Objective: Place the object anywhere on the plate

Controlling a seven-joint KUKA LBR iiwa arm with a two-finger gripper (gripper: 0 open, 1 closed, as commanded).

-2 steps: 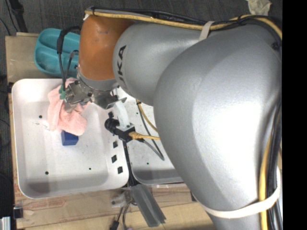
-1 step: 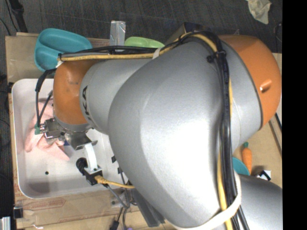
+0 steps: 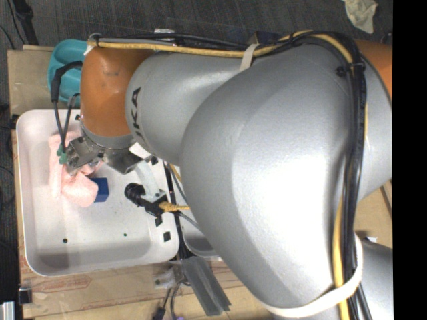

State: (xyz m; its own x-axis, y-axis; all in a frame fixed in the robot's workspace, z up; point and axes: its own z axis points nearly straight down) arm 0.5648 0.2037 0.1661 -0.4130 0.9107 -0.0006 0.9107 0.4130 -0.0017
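**Listener:** Starting from the left, what do you see?

**Operator:** I see the left bin (image 3: pixel 40 245), white and shallow. On its floor, toward the left wall, lies a pink plate (image 3: pixel 75 187). A small blue block (image 3: pixel 101 190) touches the plate's right edge.

**Listener:** And your gripper?

**Operator:** My gripper (image 3: pixel 79 157) hangs over the plate's upper part. The block lies just below and right of it in this view. The wrist hides the jaws, so I cannot tell their opening or whether they hold anything.
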